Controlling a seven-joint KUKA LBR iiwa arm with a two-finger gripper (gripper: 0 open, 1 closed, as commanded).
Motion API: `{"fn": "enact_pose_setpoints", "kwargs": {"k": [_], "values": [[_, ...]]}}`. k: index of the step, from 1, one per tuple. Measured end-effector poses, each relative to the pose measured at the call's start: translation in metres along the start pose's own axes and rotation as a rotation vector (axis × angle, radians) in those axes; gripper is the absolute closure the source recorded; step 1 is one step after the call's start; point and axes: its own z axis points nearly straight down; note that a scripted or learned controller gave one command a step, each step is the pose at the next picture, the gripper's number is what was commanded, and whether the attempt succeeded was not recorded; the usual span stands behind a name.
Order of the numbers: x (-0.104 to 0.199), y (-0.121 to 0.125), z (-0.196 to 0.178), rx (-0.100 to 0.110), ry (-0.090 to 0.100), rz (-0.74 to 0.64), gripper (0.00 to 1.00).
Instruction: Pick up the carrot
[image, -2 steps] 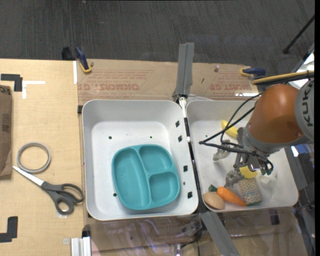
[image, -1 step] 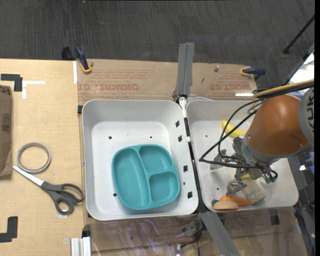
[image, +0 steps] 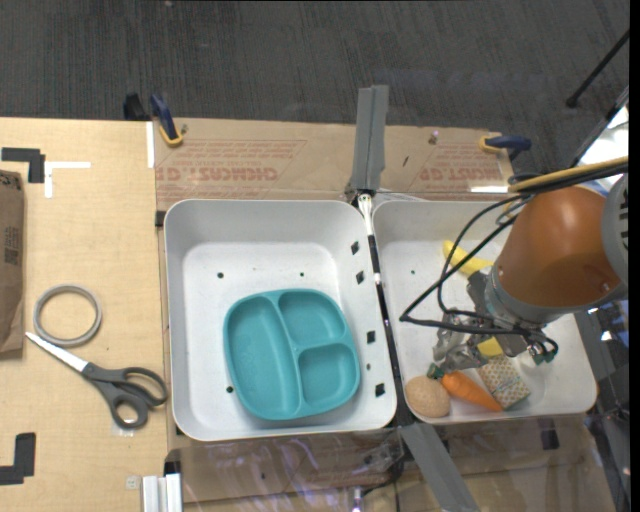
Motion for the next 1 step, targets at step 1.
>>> {"fn": "enact_pose_setpoints", "kwargs": {"k": [1], "values": [[-0.0057,0.0490,-0.0884,-0.002,0.010,0.338,1.00]]}}
